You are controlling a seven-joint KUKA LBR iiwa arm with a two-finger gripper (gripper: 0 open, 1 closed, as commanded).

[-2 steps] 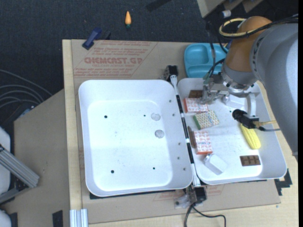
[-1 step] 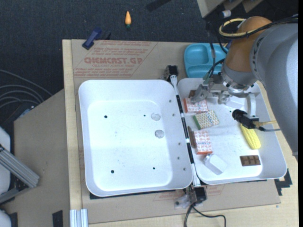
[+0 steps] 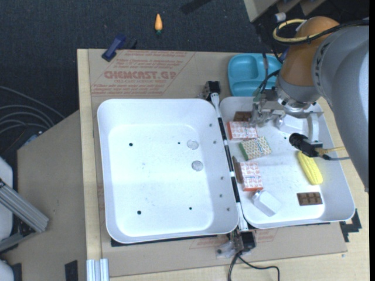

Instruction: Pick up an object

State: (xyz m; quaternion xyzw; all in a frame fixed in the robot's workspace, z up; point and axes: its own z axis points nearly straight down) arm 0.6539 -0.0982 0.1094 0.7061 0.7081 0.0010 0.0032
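A: Where does the gripper [image 3: 266, 116] stand?

B: Over the far end of the right bin [image 3: 284, 183], close to its back wall. The grey arm comes in above it from the right.

A: Spread or pressed together?

B: I cannot tell — the wrist and its fittings cover that part from this angle.

A: What lies closest to it?

B: A small brown piece [image 3: 242, 117], just beside the gripper on the side toward the left bin [image 3: 152, 174]. Whether the two touch I cannot say. A red-and-white packet [image 3: 242, 131] lies directly in front of the brown piece. A green-patterned packet [image 3: 255, 148] lies tilted a little nearer the camera.

A: And the rest of that bin?

B: A red-and-white box [image 3: 251, 174] lies along the inner wall, and a pale block [image 3: 266, 204] lies near the front. A brown bar [image 3: 309, 199] is at the front right and a yellow corn cob [image 3: 310, 168] on the right side — all well apart from the gripper.

A: Anything else?

B: A blue dish [image 3: 246, 75] sits on the bench beyond the right bin. Two small grey discs [image 3: 197, 165] show on the floor of the left bin.
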